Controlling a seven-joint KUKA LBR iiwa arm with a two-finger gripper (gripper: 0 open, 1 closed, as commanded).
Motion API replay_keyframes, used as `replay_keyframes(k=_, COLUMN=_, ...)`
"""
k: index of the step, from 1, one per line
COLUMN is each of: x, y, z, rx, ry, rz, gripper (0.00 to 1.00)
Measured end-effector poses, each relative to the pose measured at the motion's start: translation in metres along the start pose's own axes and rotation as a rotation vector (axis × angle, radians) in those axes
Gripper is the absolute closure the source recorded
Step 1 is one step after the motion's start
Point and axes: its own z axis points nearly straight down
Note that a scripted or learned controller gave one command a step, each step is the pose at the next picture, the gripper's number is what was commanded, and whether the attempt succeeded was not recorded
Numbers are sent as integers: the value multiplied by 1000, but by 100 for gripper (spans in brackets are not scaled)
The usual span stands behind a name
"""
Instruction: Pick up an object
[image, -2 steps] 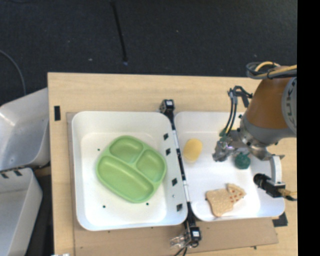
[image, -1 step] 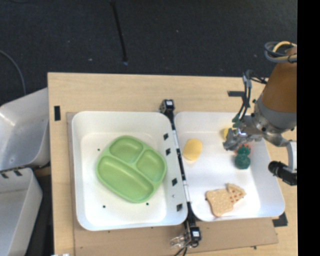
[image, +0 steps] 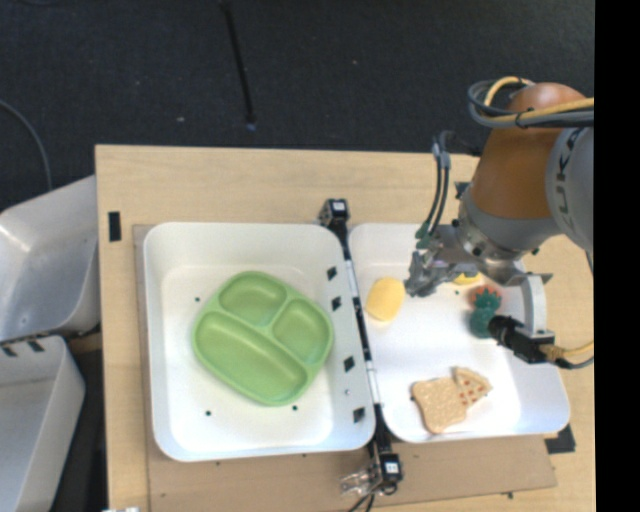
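A tan toast-shaped piece (image: 450, 398) is seen at the near edge of the right bin (image: 540, 412). A green object (image: 485, 312) is partly hidden behind the arm. No writing can be read. The gripper (image: 422, 276) is lowered just beside the yellow object (image: 385, 299); its opening cannot be told.

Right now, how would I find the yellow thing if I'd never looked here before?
Find the right white bin. Near its left wall, by the divider, sits the yellow lump, just left of the end effector. It is round, smooth and plain yellow, unlike the flat tan toast below it.
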Motion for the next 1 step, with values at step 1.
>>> replay_keyframes(k=1, x=43, y=14, z=-3, rx=0, ry=0, rz=1, gripper=100)
